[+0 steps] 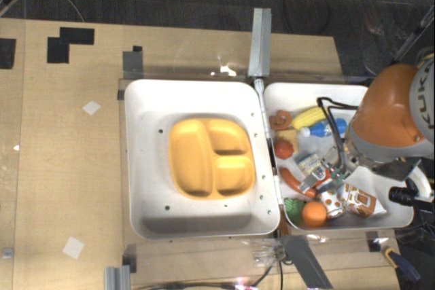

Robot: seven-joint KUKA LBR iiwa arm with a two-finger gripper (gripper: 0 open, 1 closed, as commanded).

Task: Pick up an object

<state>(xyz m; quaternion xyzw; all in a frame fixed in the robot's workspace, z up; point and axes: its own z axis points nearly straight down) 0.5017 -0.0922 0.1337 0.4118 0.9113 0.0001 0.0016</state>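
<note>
The right bin (353, 93) holds a heap of toy food. At its back lie a yellow corn cob (307, 117), a blue item (337, 127), a brown piece (280, 121) and a red tomato (284, 149). Toward the front are a red sausage (291, 179), an orange fruit (314, 214), a green item (293, 207) and a white-and-orange carton (358, 201). My gripper (316, 173) is down in this bin, in the middle of the heap, just right of the sausage and above the orange fruit. The orange-banded wrist (384, 112) hides the bin's right part.
The left bin (146, 146) holds a yellow divided tray (211, 156) in its middle. A metal post (260, 44) stands behind the wall between the two bins. Wooden bench top stretches to the left, with black marks near its far edge.
</note>
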